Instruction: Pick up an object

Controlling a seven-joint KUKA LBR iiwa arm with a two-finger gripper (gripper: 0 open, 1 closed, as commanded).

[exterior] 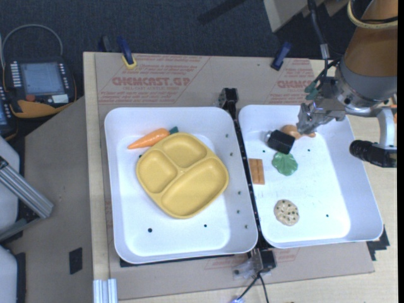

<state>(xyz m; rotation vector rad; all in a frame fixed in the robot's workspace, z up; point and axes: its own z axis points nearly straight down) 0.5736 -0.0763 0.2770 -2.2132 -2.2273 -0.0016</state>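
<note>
The gripper (307, 128) hung over the far part of the right bin (360, 188), its tip just above a small orange-tan object (290, 130) partly hidden behind a black block (279, 141). That object was rounded and too hidden to tell its long axis. The black block lay tilted, long axis running from far-left to near-right. A green broccoli piece (285, 163) sat just near of it, a cookie (286, 212) nearer still. The arm (372, 49) reached in from the right, wrist pointing down. Whether anything sat in the gripper could not be told.
</note>
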